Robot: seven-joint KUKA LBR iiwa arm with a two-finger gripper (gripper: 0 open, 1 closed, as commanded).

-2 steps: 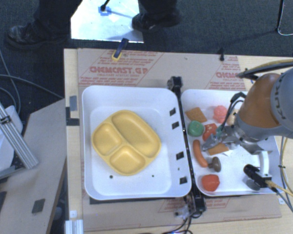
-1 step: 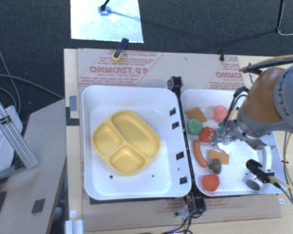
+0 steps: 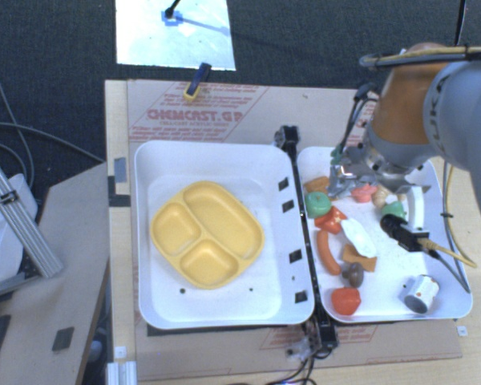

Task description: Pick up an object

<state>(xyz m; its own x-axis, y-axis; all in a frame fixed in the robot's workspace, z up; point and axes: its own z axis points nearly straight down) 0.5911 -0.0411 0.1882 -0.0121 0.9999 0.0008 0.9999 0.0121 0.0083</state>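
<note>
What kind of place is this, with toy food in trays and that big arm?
Probably a robotics lab test bench. A grey and orange arm reaches over two white bins; one holds a yellow divided plate, the other toy food like a red tomato. Cables trail across the bench.

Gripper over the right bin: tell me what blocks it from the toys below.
Nothing visible does. The gripper hangs at the far end of the right bin, right over the orange piece and green piece, with the pink piece beside it. The toys crowd together, so a clean single grasp looks doubtful.
</note>
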